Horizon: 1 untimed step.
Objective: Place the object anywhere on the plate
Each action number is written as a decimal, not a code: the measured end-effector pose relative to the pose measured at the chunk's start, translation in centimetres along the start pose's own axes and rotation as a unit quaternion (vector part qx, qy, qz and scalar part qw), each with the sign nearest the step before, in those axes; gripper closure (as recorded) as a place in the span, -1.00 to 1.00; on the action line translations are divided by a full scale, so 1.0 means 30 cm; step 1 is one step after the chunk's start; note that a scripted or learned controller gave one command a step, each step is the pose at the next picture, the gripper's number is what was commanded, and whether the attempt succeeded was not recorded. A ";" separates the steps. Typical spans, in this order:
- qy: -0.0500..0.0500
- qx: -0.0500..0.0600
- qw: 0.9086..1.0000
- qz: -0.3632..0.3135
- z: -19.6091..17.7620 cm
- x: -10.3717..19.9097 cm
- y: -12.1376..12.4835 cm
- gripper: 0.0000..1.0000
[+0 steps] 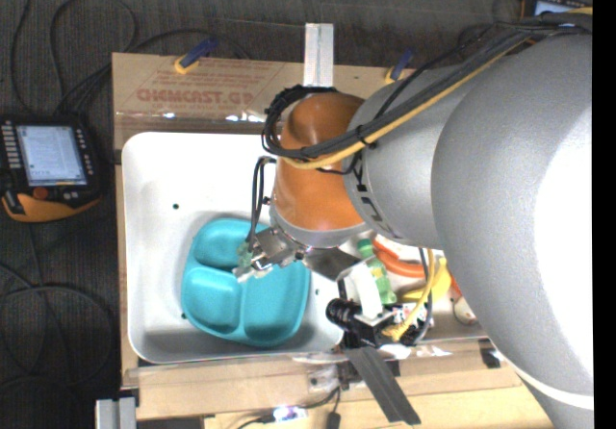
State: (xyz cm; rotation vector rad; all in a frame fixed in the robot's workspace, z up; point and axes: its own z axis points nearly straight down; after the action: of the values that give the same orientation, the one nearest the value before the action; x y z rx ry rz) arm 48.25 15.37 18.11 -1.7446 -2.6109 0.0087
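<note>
Lettering in red, "CHEMCAST GP", is running across the brown cardboard sheet (183, 95) that is lying behind the bins; it's faint but we're reading it OK. Two blue clamps (195, 54) are sitting at the cardboard's far edge, w/ an upright white bar (319, 47) between them. At far left, a black-and-orange pendant (46, 163) is lying on the dark carpet w/ its screen glowing; the text on it is too small for us to read.

We're seeing the left bin (154, 196) as smooth white plastic w/ rounded corners and shallow walls. The plate (217, 283) is resting inside it, toward the near right corner: teal, glossy, soft-cornered, w/ raised ribs splitting it into compartments.

The arm (500, 206) is coming in from the right, a matte grey rounded shell w/ black and yellow cables running along it, and the orange band (313, 177) is sitting just above the wrist. The gripper (256, 262), metallic grey, is hanging over the plate's upper right part, close to a rib. Whether it's spread or closed, we can't make out from this angle, and we can't say if it's touching the plate.

As for the task's object, we can't tell which thing it is. An orange piece (399, 259) and a green piece (378, 285) are showing right of the plate, partly hidden under the arm. Pale wood of the bench (241, 389) is showing along the near edge.
</note>
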 end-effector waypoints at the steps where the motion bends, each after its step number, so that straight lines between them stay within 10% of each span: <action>1: 0.001 -0.001 0.999 -0.045 -0.044 -0.131 0.246 1.00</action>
State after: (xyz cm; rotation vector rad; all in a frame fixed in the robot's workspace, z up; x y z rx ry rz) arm 56.57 14.56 19.40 -1.6268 -2.6862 0.0039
